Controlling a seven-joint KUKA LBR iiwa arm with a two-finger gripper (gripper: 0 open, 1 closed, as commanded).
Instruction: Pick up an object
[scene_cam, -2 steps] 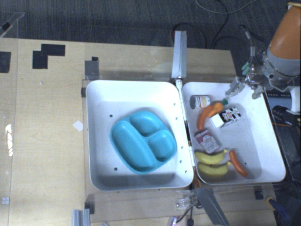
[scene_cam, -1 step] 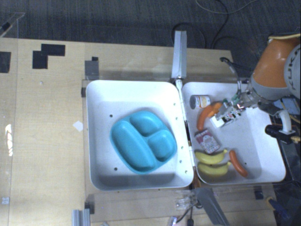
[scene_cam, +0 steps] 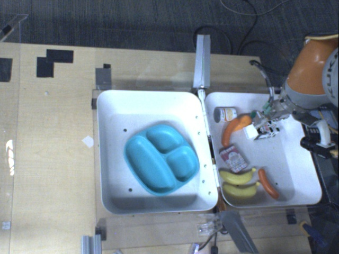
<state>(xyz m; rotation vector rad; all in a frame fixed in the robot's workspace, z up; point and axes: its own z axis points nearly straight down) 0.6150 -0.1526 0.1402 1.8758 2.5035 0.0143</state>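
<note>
— Could you read any writing from up there?

— None. A small jar (scene_cam: 228, 114) in my right bin (scene_cam: 296, 194) carried a label, but it was too blurred to make out a single letter.

— And the packet?

— The dark red packet (scene_cam: 233, 159) had pale print on it, too small for me to read. I found no legible brand, number or sign on the tabletop (scene_cam: 47, 142) either.

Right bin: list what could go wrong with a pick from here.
1. The hand sits by the carrot, with a small jar close behind; closing there might nudge the jar or pinch both.
2. The bananas and sausage crowd the right bin's near wall, leaving little room for a grasp.
</note>
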